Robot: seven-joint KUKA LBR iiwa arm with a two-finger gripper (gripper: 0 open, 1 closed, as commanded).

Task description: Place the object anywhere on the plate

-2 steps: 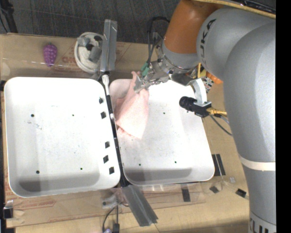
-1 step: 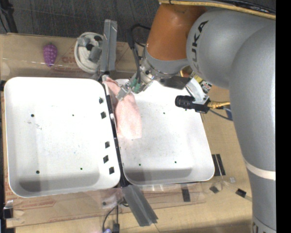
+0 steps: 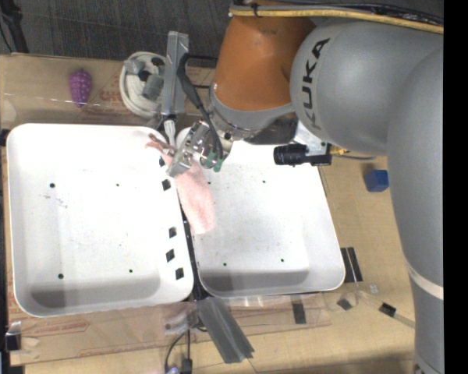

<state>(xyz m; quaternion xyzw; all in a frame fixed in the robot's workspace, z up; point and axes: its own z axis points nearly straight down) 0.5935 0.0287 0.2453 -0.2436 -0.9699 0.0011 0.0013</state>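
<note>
**Pincer over bin divide, pink object hanging below it**

Pincer [image 3: 189, 153] sits at the far end of the ridge where the left bin [image 3: 31, 209] and right bin [image 3: 312, 240] meet, under the orange band [image 3: 253, 61] of the arm. Pink object [image 3: 196, 197] trails from the pincer toward the near side, lying along the left wall of the right bin, just beside the divide. A smaller pink scrap shows at the pincer's far-left side. The top of the pink piece runs up into the pincer hardware, but whether it is truly pinched between the jaws, and how wide they stand, I cannot tell; the metal parts there are cluttered and overlap.

Handling judgement: the object looks limp and thin, cloth-like or soft rubber, draped rather than rigid. Likely light, likely to sag and swing when lifted, and not fragile. A hold near one end lets it dangle; a hold nearer the middle would bunch it and keep it compact.

No plate can be made out in either bin. A purple item [image 3: 80, 86] and a white coil [image 3: 143, 80] rest on the desk [image 3: 31, 76] beyond the left bin.
</note>
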